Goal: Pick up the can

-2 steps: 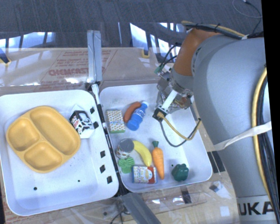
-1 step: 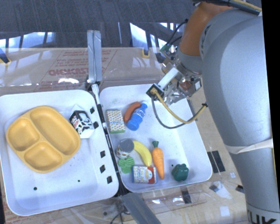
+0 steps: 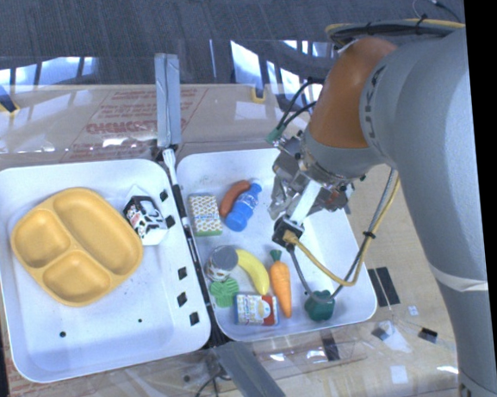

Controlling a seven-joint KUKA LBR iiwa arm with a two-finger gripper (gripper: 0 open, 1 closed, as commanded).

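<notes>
Camera view: fixed above the bench (image 3: 69, 122), looking down at a slant on two shallow white bins set side by side.
Can: a small round can (image 3: 223, 261) with a dull grey metal top turned up toward the camera; little of its side shows.
Can's place: in the right bin (image 3: 228, 164), near its left wall, about halfway down.
Can's neighbours: a yellow banana (image 3: 255, 270) lies just to its right, a small green object (image 3: 225, 292) is close against its near side, and a green-and-white checked packet (image 3: 204, 214) lies just behind it.
Claw: the claw (image 3: 288, 203) hangs over the middle of the right bin, right of the can and apart from it; I cannot tell whether it is apart or together, and nothing is seen held in it.
Arm: the grey arm with an orange band (image 3: 424, 135) reaches in from the right.
Rest of right bin: an orange-red sausage (image 3: 235, 196) and a blue plastic bottle (image 3: 243, 207) lie side by side at the back; an orange carrot (image 3: 280, 287), a red-and-white box (image 3: 256, 308) and a dark green pepper (image 3: 320, 305) lie toward the front.
Left bin: the left bin (image 3: 28, 342) holds a yellow divided plate (image 3: 75, 245), with a black-and-white carton (image 3: 146, 218) touching its right edge.
</notes>
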